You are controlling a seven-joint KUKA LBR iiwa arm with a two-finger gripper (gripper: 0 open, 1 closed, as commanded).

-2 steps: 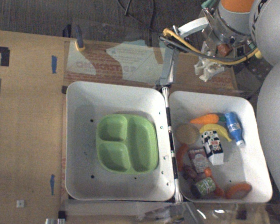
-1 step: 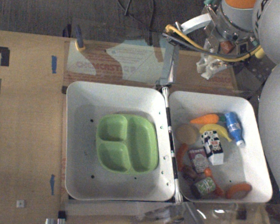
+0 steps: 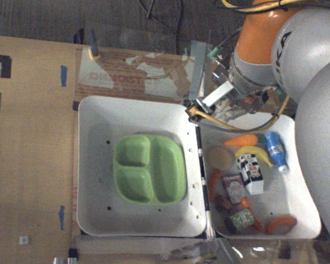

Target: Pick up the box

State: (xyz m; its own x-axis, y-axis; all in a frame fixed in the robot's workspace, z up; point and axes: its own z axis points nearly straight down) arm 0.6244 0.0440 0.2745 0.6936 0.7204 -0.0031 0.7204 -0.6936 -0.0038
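From above, the small white box with black patches [image 3: 250, 173] lies in the right shallow white bin [image 3: 304, 187]. It touches a yellow banana [image 3: 256, 154] and sits near a blue plastic bottle [image 3: 276, 150]. The gripper [image 3: 234, 110] hangs over that bin's far edge, apart from the box; whether it is open or closed cannot be told. A green divided plastic tray [image 3: 149, 168] rests in the left white bin [image 3: 91, 151].

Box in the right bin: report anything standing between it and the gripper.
Nothing lies on the box. A banana, close against its upper end, and a carrot just above that lie between it and the gripper, which hangs over the bin's upper edge.
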